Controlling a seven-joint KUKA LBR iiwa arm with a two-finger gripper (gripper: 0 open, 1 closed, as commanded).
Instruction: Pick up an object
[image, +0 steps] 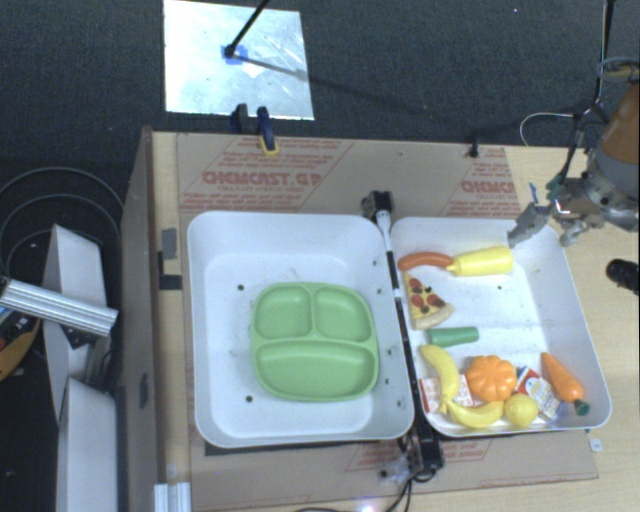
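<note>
The white plastic right bin (585, 330) is taken as landmark. At its near edge a cluster of toy food is seen: a small yellow plastic lemon (520, 409), a curved yellow plastic banana (472, 414) touching the lemon on its left, and a white-and-red wrapped packet (546, 398) just right of the lemon. An orange plastic carrot with a green tip (563, 379) is laid in the bin's near right corner, beside the packet. A round orange plastic pumpkin (491, 377) is set just behind the lemon and banana, with a second yellow plastic banana (442, 371) touching it on the left. Behind these a short green plastic cylinder (455, 337) is placed, lying on its side. Further back, against the bin's left wall, a plastic pizza slice with red dots (427, 301) is found. Near the bin's far wall a yellow plastic corn cob (482, 262) is laid, touching a curved orange-red plastic sausage (425, 261) to its left. Left of the landmark bin, touching it, a second white plastic bin (215, 300) is seen, holding a light green three-compartment plate (315, 341). Above the landmark bin's far right corner the grey two-finger gripper (549, 226) is held, fingers spread apart and nothing between them, well apart from the corn cob.
</note>
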